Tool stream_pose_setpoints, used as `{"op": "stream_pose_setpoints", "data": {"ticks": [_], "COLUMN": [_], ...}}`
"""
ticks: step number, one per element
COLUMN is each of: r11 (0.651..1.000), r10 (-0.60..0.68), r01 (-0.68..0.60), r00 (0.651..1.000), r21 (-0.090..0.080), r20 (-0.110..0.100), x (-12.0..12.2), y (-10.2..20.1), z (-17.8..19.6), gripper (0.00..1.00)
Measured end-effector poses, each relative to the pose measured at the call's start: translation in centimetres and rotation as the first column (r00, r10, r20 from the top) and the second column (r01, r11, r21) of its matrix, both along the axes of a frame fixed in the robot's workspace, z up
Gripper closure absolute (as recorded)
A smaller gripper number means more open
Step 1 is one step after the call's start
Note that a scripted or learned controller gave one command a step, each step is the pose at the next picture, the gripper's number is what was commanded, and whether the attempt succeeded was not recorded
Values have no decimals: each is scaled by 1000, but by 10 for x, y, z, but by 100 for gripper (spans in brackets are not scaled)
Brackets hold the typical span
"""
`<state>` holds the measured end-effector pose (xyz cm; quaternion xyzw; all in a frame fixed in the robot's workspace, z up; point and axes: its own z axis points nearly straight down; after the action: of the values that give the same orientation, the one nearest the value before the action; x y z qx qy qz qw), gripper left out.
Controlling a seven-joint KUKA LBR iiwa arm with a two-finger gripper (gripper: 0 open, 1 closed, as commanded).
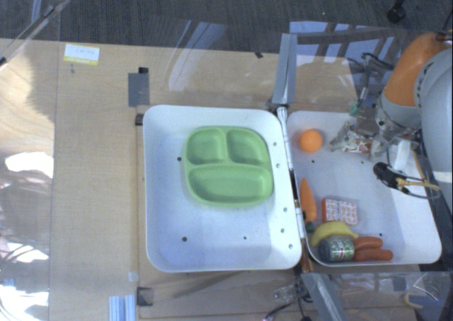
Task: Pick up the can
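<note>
A robotics lab: wooden bench (92, 192), clear shields, two white bins (212, 252).

The wooden desk (85, 192) carries two white bins: left bin (212, 242) at nine o'clock, right bin (414, 231) at three.

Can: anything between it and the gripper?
Nothing stands in the open stretch between. The gripper is at the right bin's far edge; the can lies at the near edge, hemmed by a banana and sausages.

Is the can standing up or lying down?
Lying down. The can rests on its side in the right bin's front corner, its green label facing up, touching the banana and a sausage.
</note>
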<state>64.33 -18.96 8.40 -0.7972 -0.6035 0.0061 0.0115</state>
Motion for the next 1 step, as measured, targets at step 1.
{"op": "stream_pose_setpoints", "data": {"ticks": [1], "r11": [1000], "r10": [12], "r01": [-12], "r00": [1000], "r21": [7], "r20": [-13], "x": [-1], "y": [6], "z": [7], "gripper": [100]}}
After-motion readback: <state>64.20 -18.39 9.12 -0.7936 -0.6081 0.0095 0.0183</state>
